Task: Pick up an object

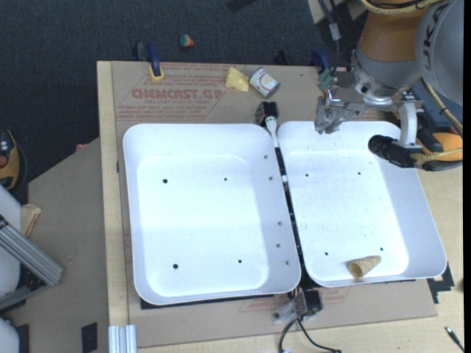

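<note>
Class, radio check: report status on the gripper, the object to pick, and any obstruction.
Gripper above right bin's far rim, nothing seen between its fingers. Tan object lies in that bin's near corner, untouched. Nothing lies between them on the bin floor.

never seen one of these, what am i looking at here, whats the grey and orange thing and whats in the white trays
The grey and orange thing is a robot arm, reaching in from the right. At its end is a two-finger gripper, the metal part hovering over the far edge of the right bin. The single camera is fixed above the bench, looking down at a slant. Two shallow white bins sit side by side on a board. The right one holds one small tan object near its front edge, perhaps a wedge of foam or bread. The left bin shows just dark dots. Nothing is visible between the gripper's fingers, and it hangs far from that tan piece.
</note>
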### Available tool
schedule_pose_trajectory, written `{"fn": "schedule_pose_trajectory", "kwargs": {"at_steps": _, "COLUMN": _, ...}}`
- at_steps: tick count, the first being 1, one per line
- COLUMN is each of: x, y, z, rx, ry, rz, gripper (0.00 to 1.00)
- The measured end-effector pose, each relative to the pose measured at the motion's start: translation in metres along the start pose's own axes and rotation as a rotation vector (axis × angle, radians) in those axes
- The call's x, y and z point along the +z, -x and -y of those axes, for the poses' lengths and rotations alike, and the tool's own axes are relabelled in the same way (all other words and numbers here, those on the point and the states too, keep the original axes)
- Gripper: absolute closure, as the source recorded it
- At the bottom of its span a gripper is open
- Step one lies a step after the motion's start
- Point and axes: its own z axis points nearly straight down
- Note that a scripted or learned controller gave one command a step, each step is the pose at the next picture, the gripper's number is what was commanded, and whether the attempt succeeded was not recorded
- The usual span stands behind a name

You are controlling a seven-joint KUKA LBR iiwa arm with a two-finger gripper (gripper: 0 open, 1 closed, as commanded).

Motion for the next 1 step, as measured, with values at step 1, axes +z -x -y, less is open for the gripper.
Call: {"fn": "schedule_pose_trajectory", "kwargs": {"at_steps": 1, "x": -0.0786, "y": -0.0129, "z": 0.0193, "rx": 0.002, "ry": 0.014, "rz": 0.001, "gripper": 1.0}}
